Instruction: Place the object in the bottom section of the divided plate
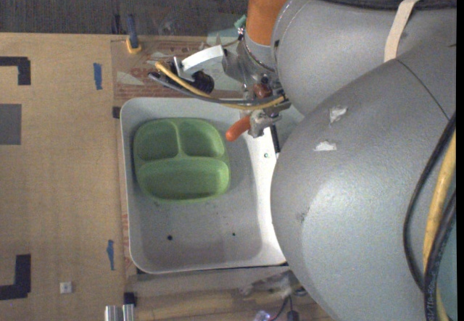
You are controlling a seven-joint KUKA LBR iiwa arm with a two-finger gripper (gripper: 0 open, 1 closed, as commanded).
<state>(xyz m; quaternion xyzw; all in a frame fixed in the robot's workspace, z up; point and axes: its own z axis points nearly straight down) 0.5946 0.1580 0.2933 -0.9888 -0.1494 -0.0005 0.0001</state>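
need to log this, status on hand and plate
Hand by bin's right wall, an orange object at its tip. Green divided plate sections bare. Arm hides bin's right side.

Green three-section divided plastic plate [181, 159] lying in the upper left of a shallow white bin [196, 247] on the tan tabletop [58, 167]. Small orange carrot-like object [236, 131] just off the plate's upper right rim, gripped at the tool [252, 124]. Bulky grey arm [362, 167] covering the right.
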